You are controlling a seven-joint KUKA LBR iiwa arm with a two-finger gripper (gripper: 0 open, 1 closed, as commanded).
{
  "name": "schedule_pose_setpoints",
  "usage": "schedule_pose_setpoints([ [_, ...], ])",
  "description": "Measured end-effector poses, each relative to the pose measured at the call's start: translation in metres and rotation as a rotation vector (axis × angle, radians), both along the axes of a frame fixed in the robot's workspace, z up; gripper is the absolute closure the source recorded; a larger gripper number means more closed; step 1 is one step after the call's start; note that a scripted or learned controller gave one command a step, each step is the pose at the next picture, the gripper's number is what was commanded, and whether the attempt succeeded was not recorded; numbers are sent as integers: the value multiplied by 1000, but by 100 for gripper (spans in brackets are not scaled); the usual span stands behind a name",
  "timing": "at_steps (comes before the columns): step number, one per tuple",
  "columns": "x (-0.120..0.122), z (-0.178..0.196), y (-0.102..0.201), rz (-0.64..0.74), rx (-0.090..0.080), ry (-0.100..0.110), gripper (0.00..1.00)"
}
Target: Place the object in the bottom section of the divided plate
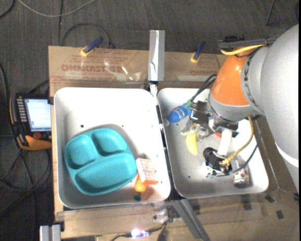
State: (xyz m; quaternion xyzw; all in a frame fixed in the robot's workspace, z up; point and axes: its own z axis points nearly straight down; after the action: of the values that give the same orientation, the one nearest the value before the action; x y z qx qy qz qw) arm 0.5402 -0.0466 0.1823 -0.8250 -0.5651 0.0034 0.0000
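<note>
A teal divided plate [98,159] lies in the left bin [70,102], its large section toward the front and bare. My gripper [199,126] hangs over the right bin [256,185], just above a yellow banana [191,144] and right of a blue object [176,115]. The wrist hides the fingertips, and nothing can be seen held between them.
A small white and orange carton [147,170] leans by the plate's right rim, with an orange piece [140,186] and a small green bit [137,197] beside it. A small red and white item [240,177] sits in the right bin's front right corner.
</note>
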Motion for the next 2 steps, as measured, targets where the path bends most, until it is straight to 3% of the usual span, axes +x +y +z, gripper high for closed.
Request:
schedule_pose_setpoints([
  [1,-36,0,75,236,5,0,100],
  [2,-40,0,135,220,3,1,100],
])
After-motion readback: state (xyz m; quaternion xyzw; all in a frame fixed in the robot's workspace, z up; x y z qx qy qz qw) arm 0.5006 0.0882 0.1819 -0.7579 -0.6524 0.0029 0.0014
